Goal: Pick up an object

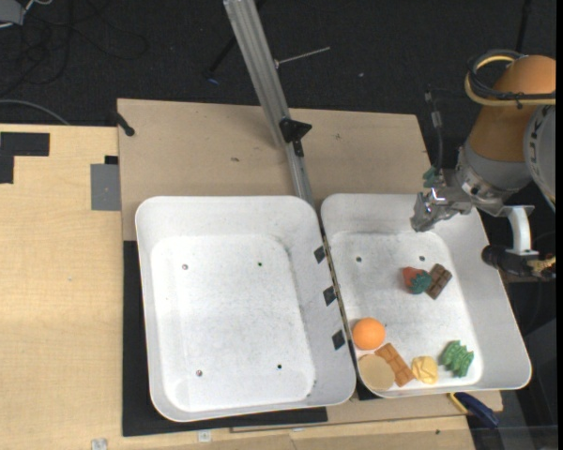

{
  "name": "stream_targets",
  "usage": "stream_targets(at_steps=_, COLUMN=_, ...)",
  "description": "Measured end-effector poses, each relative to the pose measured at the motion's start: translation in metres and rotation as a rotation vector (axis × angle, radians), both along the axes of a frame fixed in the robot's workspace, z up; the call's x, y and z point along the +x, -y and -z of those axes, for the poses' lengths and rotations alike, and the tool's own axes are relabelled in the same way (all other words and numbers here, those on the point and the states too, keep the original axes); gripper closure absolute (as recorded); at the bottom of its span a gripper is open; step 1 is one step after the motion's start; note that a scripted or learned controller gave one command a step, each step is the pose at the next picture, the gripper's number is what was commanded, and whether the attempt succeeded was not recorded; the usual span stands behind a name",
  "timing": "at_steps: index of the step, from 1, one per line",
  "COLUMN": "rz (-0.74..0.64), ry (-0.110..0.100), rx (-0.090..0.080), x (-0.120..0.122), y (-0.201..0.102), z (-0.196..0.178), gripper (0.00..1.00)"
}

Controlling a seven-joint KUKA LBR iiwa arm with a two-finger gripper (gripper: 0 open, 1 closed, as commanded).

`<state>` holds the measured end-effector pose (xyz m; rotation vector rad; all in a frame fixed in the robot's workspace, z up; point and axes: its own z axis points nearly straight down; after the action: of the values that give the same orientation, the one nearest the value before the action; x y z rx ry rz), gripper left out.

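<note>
Bench surface of pale wood carries two shallow white bins side by side, the left bin (230,303) and the right bin (488,322). The arm (507,125), grey with an orange band, reaches in from the right, and its gripper (426,216) hangs over the far edge of the right bin, above bare white floor. Nothing shows between it and the floor; whether it is released or clenched cannot be told at this size and angle. All the loose objects lie in the right bin, well apart from the gripper. Near the bin's middle sit a small red and teal piece (417,279) and, touching it on the right, a brown block (438,280). Toward the near end, an orange ball (369,333) rests beside the bin's left wall. Just in front of it lies a tan disc (376,373), with an orange-brown stick (394,363) tilted against it. A pale yellow lump (424,370) sits just right of the stick, and a green toy (457,357) lies beside that, near the front right corner.
</note>
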<state>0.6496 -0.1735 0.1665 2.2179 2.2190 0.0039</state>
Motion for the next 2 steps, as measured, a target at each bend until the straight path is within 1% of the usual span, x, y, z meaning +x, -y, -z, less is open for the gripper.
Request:
stream_targets(at_steps=1, rz=0.002, ry=0.0, rx=0.0, x=-0.006, y=0.004, z=-0.061, gripper=1.0)
stream_targets(at_steps=2, rz=0.0, ry=0.001, rx=-0.001, x=0.0, y=0.009, z=-0.124, gripper=1.0)
